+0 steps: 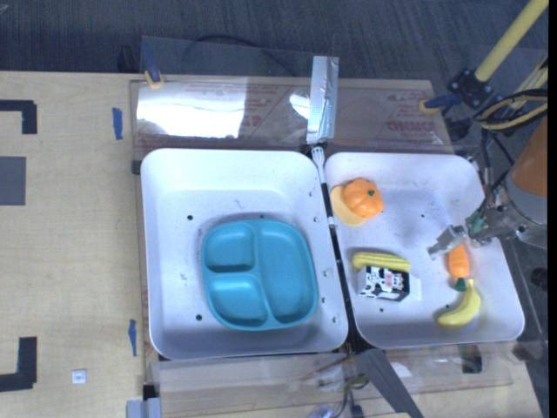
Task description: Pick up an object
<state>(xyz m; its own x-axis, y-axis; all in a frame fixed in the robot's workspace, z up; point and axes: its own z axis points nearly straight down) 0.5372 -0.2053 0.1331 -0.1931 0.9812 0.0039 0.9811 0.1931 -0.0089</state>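
Right now the claw is hovering low in the right bin, just above the small orange carrot-like piece at approx 4 o'clock in that bin. Can't tell whether it's parted or closed; too small and blurry, and nothing is visibly being held.

To do this well, I'd say: it's needing to centre over the carrot w/ the closing line across its short axis, then drop straight down. Banana is lying just beside, at 6 o'clock of the carrot, so it's risking a clip or a double grab.

Arm is reaching in from 3 o'clock, wrist angling down-left over the bin rim, orange band up near the edge. Pumpkin toy and corn are sitting well apart toward 9 o'clock; blue tray is sitting in the left bin.
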